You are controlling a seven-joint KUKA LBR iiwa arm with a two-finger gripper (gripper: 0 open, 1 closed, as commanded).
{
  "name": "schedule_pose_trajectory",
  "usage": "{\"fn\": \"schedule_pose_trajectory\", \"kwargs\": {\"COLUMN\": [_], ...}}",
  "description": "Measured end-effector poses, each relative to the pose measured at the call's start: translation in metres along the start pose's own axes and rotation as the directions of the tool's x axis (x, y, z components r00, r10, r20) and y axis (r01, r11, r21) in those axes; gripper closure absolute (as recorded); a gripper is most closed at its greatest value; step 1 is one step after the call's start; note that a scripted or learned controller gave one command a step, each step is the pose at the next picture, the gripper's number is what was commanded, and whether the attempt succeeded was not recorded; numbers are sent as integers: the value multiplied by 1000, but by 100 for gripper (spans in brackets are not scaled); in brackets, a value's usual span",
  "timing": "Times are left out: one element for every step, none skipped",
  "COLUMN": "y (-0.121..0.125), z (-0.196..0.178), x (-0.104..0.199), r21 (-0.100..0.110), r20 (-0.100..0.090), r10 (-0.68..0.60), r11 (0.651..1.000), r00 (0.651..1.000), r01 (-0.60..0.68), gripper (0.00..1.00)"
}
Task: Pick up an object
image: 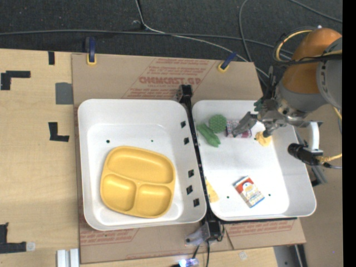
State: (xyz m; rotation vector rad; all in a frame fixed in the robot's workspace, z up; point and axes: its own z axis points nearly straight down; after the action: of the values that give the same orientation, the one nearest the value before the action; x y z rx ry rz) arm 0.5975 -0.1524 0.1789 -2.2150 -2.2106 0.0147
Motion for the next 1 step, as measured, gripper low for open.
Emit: {"fn": "schedule_pose_trajectory", "kwargs": {"y": [3], "z": [-8], "x": [0], "r21": [-13], "r20": [2], "r10": [-3], "r11": [1000], "r00": [1000], "r01": [3], "gripper": [0]}}
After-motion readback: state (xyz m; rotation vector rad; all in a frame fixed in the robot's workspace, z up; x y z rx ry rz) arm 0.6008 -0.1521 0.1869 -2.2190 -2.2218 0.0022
